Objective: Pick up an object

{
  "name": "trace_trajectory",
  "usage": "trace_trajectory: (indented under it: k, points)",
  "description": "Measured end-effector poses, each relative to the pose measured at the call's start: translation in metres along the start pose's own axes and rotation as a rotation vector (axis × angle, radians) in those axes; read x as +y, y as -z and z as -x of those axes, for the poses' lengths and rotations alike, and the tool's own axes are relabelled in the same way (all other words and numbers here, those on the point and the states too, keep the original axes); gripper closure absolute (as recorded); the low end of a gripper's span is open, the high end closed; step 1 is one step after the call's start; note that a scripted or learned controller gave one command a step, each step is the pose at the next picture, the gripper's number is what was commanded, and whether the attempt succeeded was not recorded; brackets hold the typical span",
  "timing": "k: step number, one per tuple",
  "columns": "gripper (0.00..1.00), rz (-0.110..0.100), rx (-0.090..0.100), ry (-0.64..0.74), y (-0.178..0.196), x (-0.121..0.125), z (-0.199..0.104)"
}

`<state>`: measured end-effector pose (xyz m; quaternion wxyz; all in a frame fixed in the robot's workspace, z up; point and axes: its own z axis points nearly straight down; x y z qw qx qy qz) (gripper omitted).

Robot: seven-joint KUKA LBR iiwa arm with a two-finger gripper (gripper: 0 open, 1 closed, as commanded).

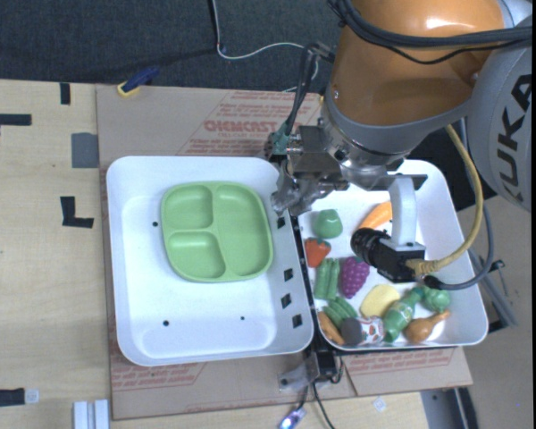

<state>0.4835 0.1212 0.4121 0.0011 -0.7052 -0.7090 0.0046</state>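
- Overhead, arm covers the right bin's top half; end effector sits over the divider, grip state cannot tell.
- Left bin: green plate, open room around it.
- Toy food crowds right bin; likely light, hard, slick plastic.
- Purple grapes: take across the middle; neighbours touching.

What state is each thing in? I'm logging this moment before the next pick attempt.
green divided plate: flat in the left bin, nothing on it.
toy foods: heaped in the right bin.
purple grapes: lying among the heap.
gripper: low over the divider between the bins.
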Motion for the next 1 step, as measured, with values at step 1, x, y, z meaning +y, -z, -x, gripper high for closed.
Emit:
trace_trajectory:
  k: [1]
  points:
    - [1.0, -0.002, -0.002, 0.001, 0.0094, 0.0, 0.0]
